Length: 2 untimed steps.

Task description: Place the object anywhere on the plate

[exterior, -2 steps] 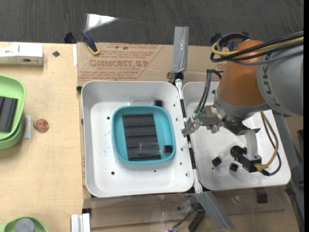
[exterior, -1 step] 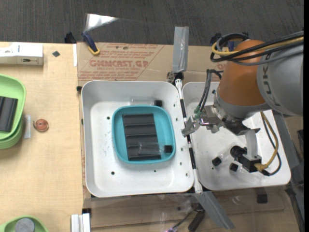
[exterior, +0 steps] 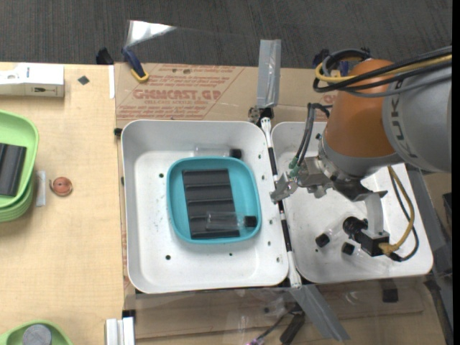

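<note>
Plate, rounded-square teal, holds ribbed black block

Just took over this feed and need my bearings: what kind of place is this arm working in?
Most likely a robotics lab bench, not a home or factory line. Two shallow white bins sit on cardboard over a wooden benchtop, a teal plate lies in the left bin, and loose cables hang off the arm.
</note>
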Motion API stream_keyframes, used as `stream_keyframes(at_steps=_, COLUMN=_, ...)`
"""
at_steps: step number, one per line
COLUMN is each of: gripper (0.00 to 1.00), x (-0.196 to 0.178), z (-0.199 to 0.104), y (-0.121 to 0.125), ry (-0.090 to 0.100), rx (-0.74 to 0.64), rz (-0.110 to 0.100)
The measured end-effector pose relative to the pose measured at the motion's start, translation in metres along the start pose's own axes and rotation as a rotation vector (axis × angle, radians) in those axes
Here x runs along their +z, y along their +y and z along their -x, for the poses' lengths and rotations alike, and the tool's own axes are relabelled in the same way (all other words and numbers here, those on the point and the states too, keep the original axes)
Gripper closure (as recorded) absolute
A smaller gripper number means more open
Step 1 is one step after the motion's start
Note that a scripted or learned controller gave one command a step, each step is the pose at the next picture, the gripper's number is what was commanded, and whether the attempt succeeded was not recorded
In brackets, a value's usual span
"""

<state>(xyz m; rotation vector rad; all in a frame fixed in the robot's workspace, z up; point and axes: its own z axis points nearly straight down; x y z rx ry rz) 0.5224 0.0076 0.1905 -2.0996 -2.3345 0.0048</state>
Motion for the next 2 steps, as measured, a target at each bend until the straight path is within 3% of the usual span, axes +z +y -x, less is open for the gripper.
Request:
stream_keyframes(at_steps=1, gripper=0.0, x=0.0, z=0.0, y=0.0, ry=0.0, rx=0.0, rz=0.0)
stream_keyframes(at_steps=2, gripper=0.0, x=-0.012, z=0.018, y=0.024, ry=0.0, rx=0.018, rz=0.001)
